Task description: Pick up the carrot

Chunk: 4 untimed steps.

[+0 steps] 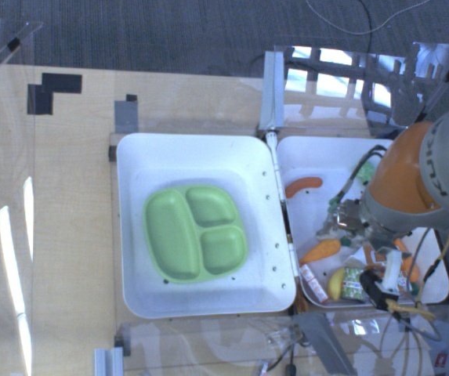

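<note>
The carrot (320,251) is a short orange piece lying flat in the right bin (318,159), near its front left corner. My gripper (343,224) hangs just above and to the right of the carrot's right end, under the orange-banded wrist (400,182). The arm's body covers the right half of this bin. Nothing can be seen held in the gripper.
A red-orange sausage (303,186) lies further back in the right bin. A yellow fruit (335,283), a green packet (353,285) and a small red-and-white item (310,278) crowd the front edge beside the carrot. The left bin (130,210) holds a green divided plate (197,233).
</note>
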Each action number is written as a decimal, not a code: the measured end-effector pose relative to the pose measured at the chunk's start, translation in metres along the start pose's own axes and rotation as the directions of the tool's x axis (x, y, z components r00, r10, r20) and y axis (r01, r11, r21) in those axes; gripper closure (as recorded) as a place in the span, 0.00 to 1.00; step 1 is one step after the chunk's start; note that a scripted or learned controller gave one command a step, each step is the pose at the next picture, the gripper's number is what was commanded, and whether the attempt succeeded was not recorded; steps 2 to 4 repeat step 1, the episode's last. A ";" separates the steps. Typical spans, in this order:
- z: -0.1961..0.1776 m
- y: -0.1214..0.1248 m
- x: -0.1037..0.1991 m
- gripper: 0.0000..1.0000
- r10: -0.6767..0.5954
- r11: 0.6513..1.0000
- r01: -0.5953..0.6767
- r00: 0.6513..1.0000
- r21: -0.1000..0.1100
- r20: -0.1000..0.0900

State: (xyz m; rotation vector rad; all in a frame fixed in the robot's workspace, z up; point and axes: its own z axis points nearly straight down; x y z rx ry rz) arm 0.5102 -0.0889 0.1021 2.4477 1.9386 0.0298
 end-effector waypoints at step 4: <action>-0.084 -0.029 0.069 1.00 0.077 0.997 -0.077 0.997 0.023 0.003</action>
